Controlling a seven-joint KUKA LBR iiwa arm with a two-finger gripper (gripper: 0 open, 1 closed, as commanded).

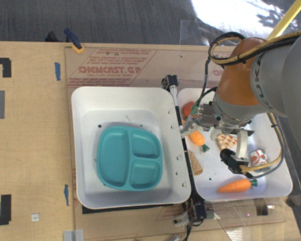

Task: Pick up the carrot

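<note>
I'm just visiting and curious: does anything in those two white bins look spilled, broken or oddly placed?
Nothing stands out. The teal plate lies flat in the left bin; the carrot and other small toy foods lie loose in the right bin.

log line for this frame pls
task: pick up carrot | arm: over right bin | carrot: lying at bin's near edge, not held | left bin: teal tray
</note>
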